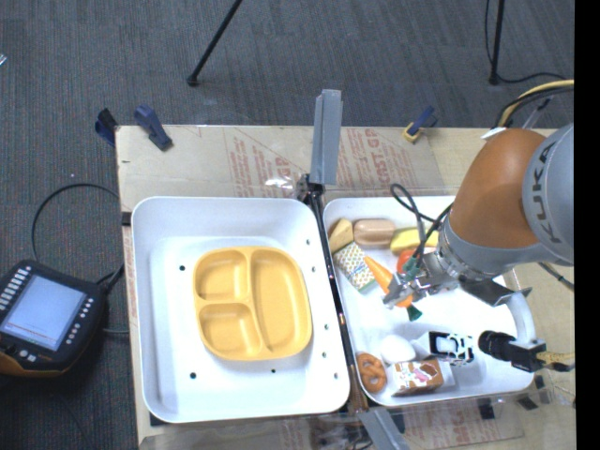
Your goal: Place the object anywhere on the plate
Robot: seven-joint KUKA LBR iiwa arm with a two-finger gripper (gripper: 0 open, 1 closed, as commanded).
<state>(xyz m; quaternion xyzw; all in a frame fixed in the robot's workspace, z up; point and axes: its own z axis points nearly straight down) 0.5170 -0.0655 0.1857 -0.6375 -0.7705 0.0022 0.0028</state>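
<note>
Landmark: the yellow plate (252, 303), three compartments, sitting in the left white bin (150, 345). Nothing rests on it.

Well left of the plate, off the bench, a handheld control pendant (42, 315) lies on the carpet.

Right of the plate, past the divider, the right white bin (441, 397) holds the clutter. Nearest the plate: a checkered packet (352, 263), a pretzel (371, 371) lower down. Farther right of the plate: a tan bread-like piece (374, 231), an orange carrot-shaped toy (380, 271), a white egg-shaped item (397, 348), a small brown carton (418, 377), a black-and-white item (454, 346).

Gripper (405, 291) hangs low over that bin, far right of the plate, beside the carrot's lower end. Small orange and green bits show at its tip; whether that is a held object or part of the tool, cannot tell, and the pincer's opening cannot be read either.

Judgement: the task's object is probably the carrot toy, apparently not yet lifted. Likely light, stiff plastic, smooth and tapered, so prone to slipping out lengthwise. Best taken across the thicker middle, not the narrow tip. No fragility concern.
</note>
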